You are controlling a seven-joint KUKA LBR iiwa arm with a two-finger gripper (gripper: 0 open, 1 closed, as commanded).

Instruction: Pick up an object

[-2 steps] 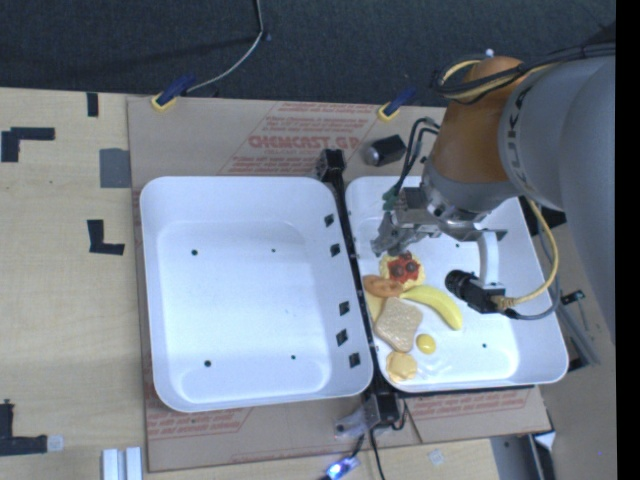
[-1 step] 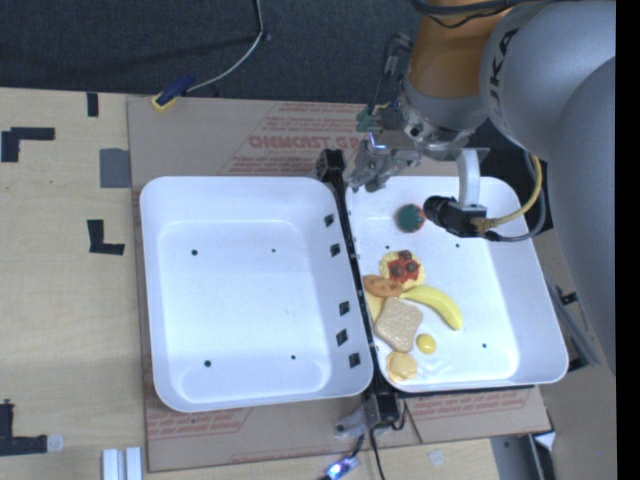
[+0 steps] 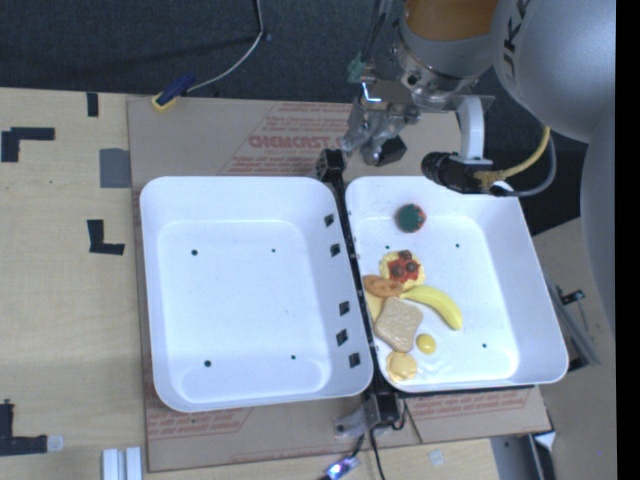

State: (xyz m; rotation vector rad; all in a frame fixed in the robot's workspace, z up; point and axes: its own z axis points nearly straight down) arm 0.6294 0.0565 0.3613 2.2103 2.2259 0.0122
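Curved yellow plastic toy banana [image 3: 438, 305], lying in the right white bin [image 3: 520, 298] amid other toy foods, probably light, stiff and slick, best pinched mid-length; gripper [image 3: 372, 144] hovers above the bin's far rim, jaw state indiscernible.

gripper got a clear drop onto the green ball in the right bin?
Probably yes. The green ball sits alone near the right bin's far edge, apart from the food pile, nothing over it; the gripper hovers just past that edge.
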